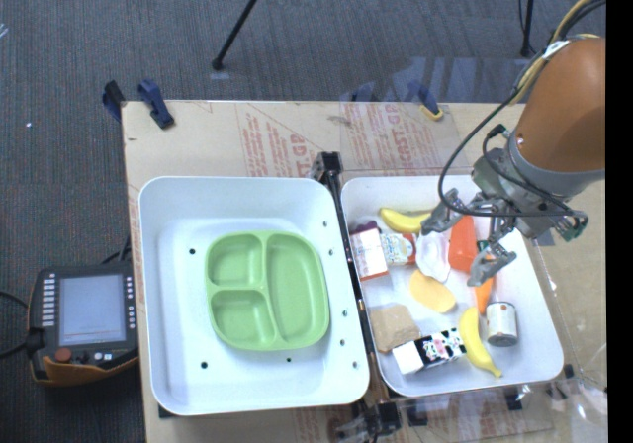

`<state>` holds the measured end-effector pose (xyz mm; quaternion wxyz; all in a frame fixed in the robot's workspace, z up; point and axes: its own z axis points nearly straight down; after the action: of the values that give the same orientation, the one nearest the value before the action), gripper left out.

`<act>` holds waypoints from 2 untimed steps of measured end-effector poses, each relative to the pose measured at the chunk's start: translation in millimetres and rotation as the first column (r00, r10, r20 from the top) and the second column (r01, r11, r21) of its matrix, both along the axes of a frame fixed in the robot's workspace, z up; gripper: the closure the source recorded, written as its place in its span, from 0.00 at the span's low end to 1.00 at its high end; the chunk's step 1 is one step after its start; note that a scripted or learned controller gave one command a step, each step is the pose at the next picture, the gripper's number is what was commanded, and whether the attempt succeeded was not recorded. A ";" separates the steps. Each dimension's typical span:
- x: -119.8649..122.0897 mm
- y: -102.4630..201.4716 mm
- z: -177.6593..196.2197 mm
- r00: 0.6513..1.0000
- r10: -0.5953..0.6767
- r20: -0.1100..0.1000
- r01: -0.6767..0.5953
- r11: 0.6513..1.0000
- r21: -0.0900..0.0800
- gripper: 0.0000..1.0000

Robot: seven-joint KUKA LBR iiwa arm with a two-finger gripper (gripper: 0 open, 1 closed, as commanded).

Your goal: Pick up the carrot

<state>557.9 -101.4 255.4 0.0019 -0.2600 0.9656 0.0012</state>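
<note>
Right bin: bananas and can crowd carrot

**Little I can read from here**

On my feed, the cardboard sheet under the bins carries red printing, seen upside down and too broken for me to make out words. The small carton in the right bin bears a label, and the black-and-white box a pattern; neither is legible.

Bright, even overhead light, soft shadows, white bins slightly overexposed, image mildly grainy.
</note>
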 end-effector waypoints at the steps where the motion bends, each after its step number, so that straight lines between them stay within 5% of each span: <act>1: -32.3 -55.2 -100.6 0.979 0.202 -0.009 -0.202 0.979 0.004 0.00; 2: 5.2 -68.9 -168.5 0.987 0.159 0.000 -0.159 0.987 0.002 0.00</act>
<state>563.0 -170.3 86.9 0.0018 -0.3362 0.9418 0.0021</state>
